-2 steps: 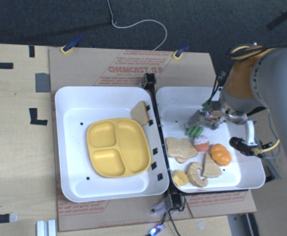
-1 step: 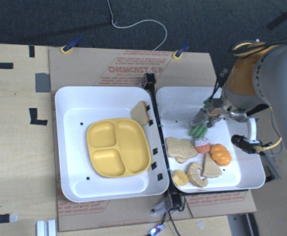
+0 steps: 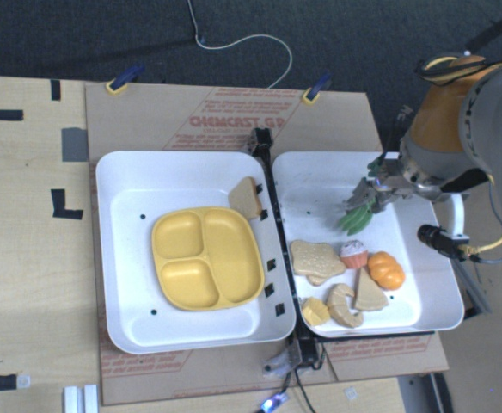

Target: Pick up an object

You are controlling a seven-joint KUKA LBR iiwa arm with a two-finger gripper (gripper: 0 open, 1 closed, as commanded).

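My gripper (image 3: 370, 198) reaches into the upper right part of the right bin (image 3: 315, 179) from the orange-banded arm. A green leafy toy (image 3: 354, 220) lies right at its tip, touching or just under it. Lower in this bin sit a tan bread piece (image 3: 316, 261), a small pink cupcake (image 3: 352, 252), an orange fruit (image 3: 386, 269), tan slices (image 3: 356, 302) and a yellow wedge (image 3: 315, 313). The left bin (image 3: 122, 231) holds a yellow divided plate (image 3: 206, 258) and a toast slice (image 3: 247, 199).
The bins sit on a cardboard sheet (image 3: 225, 119) held by blue-and-yellow clips. A white cable (image 3: 242, 41) loops over the dark floor behind. The upper left of the right bin is bare white floor. A black clamp (image 3: 261, 140) joins the bins at the top.
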